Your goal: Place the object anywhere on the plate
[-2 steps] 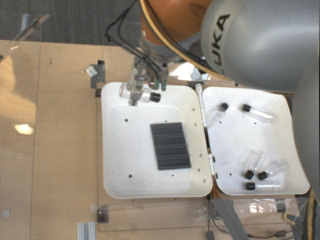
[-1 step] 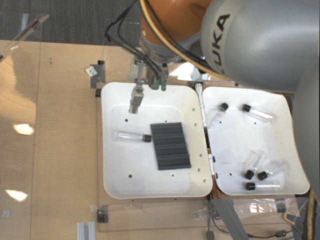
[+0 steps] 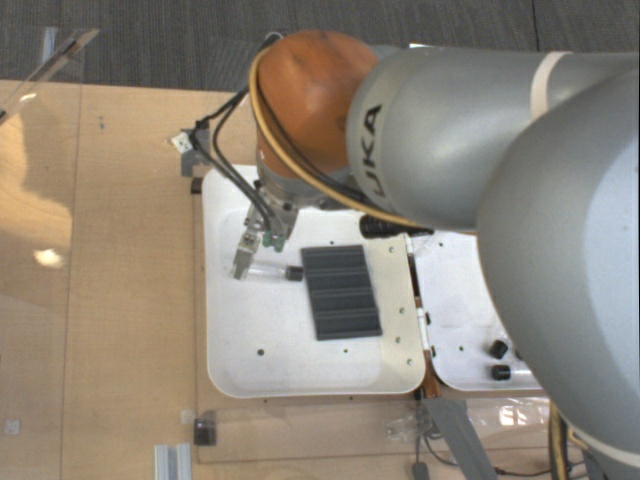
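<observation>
we see the gripper (image 3: 248,258) low over the left bin (image 3: 230,358), left of centre frame; we cannot tell whether it grips anything. a clear, dark-capped object (image 3: 278,271), likely the task's thing, lies just beside its tip. the dark ribbed plate (image 3: 341,291) sits just right of it, unobstructed. two small dark pieces (image 3: 497,360) lie in the right bin (image 3: 455,368).

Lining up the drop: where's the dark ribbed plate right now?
The dark ribbed plate lies flat in the left bin, towards its right side, just right of the gripper.
</observation>
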Controlling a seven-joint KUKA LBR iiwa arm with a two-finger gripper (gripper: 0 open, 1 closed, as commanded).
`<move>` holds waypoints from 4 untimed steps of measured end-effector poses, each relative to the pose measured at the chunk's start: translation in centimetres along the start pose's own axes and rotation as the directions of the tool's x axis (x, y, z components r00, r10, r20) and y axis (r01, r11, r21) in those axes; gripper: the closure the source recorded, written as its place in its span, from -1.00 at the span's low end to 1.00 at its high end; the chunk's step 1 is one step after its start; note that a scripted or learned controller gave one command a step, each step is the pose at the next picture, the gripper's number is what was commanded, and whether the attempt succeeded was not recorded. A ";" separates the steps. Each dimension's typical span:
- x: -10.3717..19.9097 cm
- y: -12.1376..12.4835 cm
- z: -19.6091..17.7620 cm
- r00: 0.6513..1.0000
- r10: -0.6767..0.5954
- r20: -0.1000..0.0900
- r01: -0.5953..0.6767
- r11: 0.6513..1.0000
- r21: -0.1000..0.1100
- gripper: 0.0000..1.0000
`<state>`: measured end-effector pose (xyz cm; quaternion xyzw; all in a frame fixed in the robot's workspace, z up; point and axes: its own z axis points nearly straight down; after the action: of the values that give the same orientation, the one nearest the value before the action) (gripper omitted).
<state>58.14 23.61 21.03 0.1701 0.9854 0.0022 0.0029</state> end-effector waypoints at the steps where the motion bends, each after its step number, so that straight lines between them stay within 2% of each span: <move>1: 3.7 -1.7 10.6 0.889 0.458 0.002 -0.458 0.889 0.004 -1.00; 2: -2.6 -0.3 12.1 0.757 0.653 0.006 -0.653 0.757 0.000 -1.00; 3: 5.9 -7.0 11.8 0.711 0.704 0.000 -0.704 0.711 -0.008 -1.00; 4: -3.7 -4.2 5.5 0.135 0.991 0.003 -0.991 0.135 0.002 -1.00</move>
<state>60.25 18.41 15.56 0.7760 0.6307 0.0015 0.0009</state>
